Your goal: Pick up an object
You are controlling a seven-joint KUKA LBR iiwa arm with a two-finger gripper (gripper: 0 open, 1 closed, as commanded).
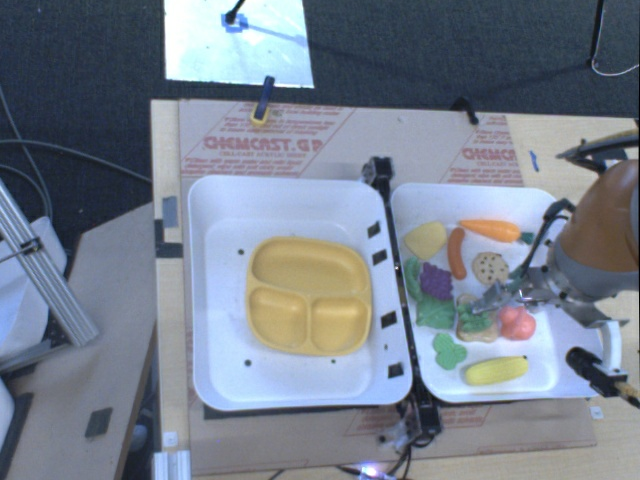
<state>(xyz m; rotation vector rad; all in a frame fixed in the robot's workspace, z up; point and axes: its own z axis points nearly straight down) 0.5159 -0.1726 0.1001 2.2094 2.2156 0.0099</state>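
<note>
Though the pincer [487,301] hangs among the toy food [437,281], its state is unclear.

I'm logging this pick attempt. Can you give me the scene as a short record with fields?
left bin: yellow tray
right bin: carrot, sausage, cookie, grapes, tomato, corn, lemon
gripper: low over the right bin, beside the tomato
held: cannot tell
</note>
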